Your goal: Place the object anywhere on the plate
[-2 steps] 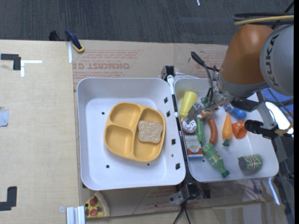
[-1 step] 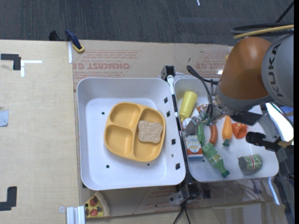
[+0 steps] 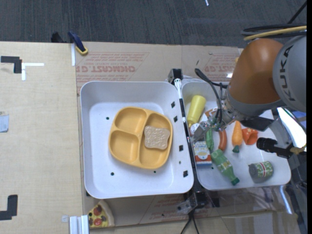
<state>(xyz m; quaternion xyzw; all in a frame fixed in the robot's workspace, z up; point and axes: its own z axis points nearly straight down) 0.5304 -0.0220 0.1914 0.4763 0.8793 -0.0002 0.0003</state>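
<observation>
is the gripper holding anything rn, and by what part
Cannot be told: the gripper is low among the food in the right bin, its tips hidden by the arm.

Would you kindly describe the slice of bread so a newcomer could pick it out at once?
Start at the left white bin, which holds a yellow divided plate. The slice of bread lies in the plate's right compartment, the only speckled tan, flat thing there; the plate's other sections are bare.

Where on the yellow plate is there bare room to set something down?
On the yellow plate, both left compartments are bare, and so is the right one's lower end below the bread slice. The right bin is crowded with toy food.
</observation>
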